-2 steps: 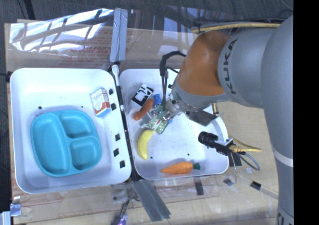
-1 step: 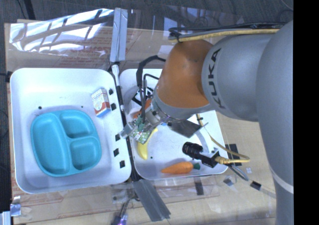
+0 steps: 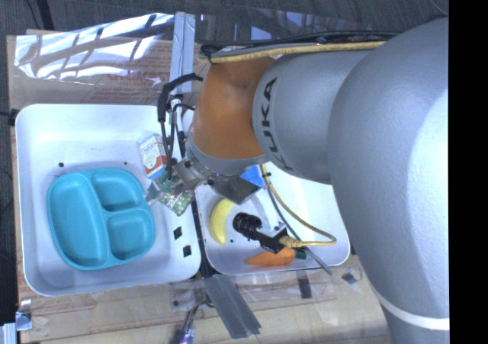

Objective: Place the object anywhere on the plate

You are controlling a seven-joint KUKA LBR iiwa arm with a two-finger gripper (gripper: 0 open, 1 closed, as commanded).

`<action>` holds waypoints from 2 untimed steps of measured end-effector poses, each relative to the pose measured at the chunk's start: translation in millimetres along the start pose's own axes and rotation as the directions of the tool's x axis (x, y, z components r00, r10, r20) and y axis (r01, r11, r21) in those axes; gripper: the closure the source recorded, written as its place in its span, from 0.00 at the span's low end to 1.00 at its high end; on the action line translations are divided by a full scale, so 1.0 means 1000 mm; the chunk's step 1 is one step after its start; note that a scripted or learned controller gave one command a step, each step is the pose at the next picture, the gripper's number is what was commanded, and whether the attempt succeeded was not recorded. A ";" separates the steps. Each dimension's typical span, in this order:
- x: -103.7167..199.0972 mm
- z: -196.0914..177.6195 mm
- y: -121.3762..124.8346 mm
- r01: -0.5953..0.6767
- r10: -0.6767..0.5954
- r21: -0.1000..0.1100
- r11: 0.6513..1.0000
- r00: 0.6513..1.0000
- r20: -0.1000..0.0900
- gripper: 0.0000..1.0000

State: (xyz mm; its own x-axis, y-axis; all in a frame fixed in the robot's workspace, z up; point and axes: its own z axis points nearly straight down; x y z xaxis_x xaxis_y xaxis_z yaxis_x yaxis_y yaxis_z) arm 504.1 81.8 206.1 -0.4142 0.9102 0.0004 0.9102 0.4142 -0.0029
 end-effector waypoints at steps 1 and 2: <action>0.058 0.057 0.021 0.175 -0.175 0.004 0.985 0.985 -0.002 1.00; 0.058 0.056 0.021 0.174 -0.174 0.003 0.985 0.985 -0.002 0.00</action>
